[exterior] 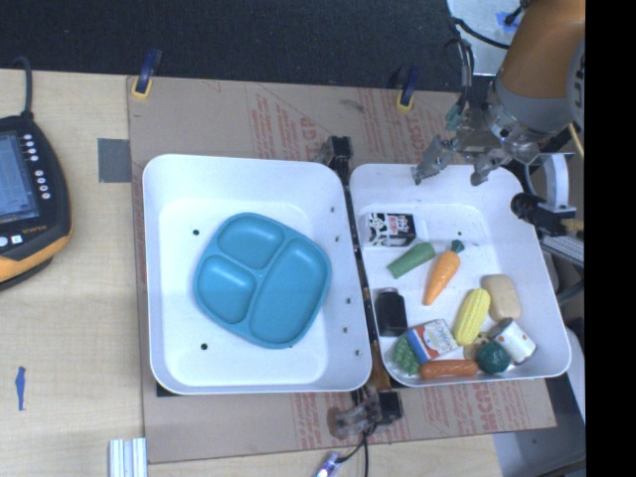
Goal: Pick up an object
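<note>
My gripper [455, 170] hangs over the far edge of the right bin [542, 256], its two fingers spread apart with nothing between them. Below it in that bin lie a small milk carton [390, 228], a green pickle [411, 258], an orange carrot [442, 275], a corn cob [471, 315], a beige potato [502, 296], a black block [391, 312], a small red and white box [433, 340], a sausage [448, 370] and a dark green ball [493, 358].
The left bin [174, 197] holds a blue divided plate [261, 279]. A teach pendant [25, 197] lies at the bench's left edge. Clamps [146, 73] pin the cardboard at the back.
</note>
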Available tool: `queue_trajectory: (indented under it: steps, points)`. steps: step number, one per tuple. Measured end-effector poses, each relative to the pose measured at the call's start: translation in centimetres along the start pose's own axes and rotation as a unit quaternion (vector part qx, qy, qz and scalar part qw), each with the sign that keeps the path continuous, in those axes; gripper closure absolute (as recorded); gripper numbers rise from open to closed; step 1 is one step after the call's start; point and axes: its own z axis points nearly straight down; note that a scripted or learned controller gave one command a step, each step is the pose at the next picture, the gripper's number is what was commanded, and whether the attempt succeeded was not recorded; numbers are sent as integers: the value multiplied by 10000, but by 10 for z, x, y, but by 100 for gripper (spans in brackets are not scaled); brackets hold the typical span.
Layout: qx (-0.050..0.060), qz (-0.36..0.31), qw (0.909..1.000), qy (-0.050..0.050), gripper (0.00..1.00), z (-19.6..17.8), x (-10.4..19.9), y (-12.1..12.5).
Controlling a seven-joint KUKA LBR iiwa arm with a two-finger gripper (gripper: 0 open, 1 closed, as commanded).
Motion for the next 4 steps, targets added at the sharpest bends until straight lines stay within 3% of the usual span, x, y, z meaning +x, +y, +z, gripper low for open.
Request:
queue_trajectory:
  steps: [1,2,3,4]
  points:
    - [8,1,10000,-5,0,82,-28,-32]
    - [-20,0,10000,-2,0,140,-47,-64]
    - [-9,-16,10000,-11,100,130,-48,-65]
    - [-10,-7,10000,1,100,42,16,-84]
